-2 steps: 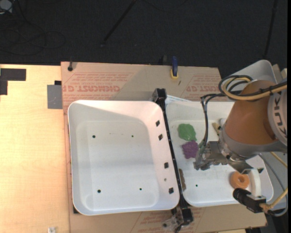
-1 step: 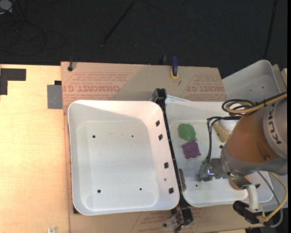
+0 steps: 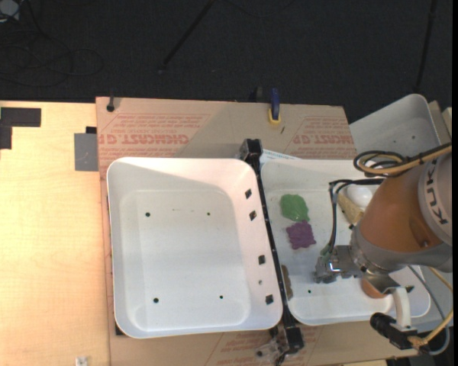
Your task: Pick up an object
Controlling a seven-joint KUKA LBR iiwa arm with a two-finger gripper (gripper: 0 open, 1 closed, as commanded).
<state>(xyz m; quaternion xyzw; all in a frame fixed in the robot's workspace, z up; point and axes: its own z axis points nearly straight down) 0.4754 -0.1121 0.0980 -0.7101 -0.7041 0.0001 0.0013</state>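
**Arm low over the right bin, two small things lying free**

In the right bin (image 3: pixel 313 311), the arm (image 3: pixel 401 219) is reaching in from the right side, its orange band bulking over the bin's right half and hiding much of the floor there. The gripper (image 3: pixel 326 269) is sitting low at the end of it, near the bin's middle and toward the near wall; whether it is released or clenched I cannot tell from here, and nothing is showing in it.

A green object (image 3: pixel 294 205) is lying on the bin floor toward the far end, close to the divider side. A purple object (image 3: pixel 300 235) is lying just beside it on the near side, the two almost touching. The gripper is standing near the purple one, to its right and nearer the front, apart from it.

Bare white floor is showing between those objects and the left wall, and along the near wall below the gripper.

The left bin (image 3: pixel 130 204) is sitting alongside, its rim meeting the right bin's at a dark clipped seam.
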